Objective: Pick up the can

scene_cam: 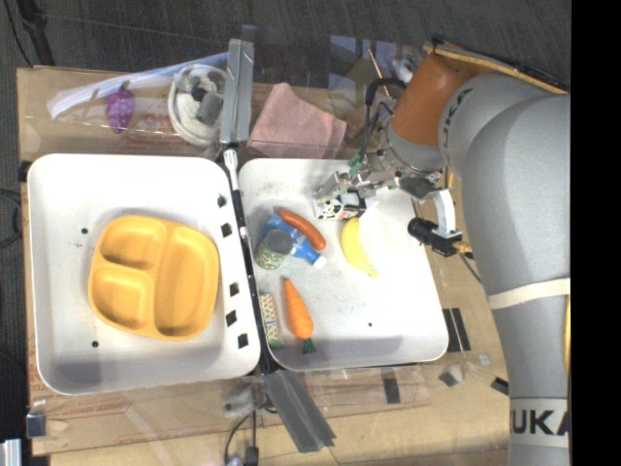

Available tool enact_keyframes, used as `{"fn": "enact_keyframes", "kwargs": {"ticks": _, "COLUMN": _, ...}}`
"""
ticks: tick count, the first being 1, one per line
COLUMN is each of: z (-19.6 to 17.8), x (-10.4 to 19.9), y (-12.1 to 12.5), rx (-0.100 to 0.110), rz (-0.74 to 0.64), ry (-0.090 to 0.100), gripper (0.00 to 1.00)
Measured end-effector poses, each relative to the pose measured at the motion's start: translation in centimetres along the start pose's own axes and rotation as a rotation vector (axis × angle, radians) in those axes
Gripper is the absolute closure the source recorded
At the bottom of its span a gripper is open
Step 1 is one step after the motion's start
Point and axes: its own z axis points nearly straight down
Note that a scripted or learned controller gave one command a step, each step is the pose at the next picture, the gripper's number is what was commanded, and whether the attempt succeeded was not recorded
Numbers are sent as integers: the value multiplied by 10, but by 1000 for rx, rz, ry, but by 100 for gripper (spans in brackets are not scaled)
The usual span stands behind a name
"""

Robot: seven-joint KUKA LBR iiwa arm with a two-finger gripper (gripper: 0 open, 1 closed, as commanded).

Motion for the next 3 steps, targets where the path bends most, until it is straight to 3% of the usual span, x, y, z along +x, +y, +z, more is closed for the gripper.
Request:
{"fn": "enact_keyframes", "kwargs": {"ticks": 1, "z": -2, "x": 19, "y": 1, "rx": 0, "rz": -98, "ry": -12, "gripper": 0}}
{"fn": "enact_keyframes", "kwargs": {"ticks": 2, "z": -3, "x": 33, "y": -10, "rx": -6, "rz": -112, "ry": -13, "gripper": 0}}
{"fn": "enact_keyframes", "kwargs": {"ticks": 3, "z": -16, "x": 36, "y": -6, "rx": -8, "rz": -118, "ry": -7, "gripper": 100}}
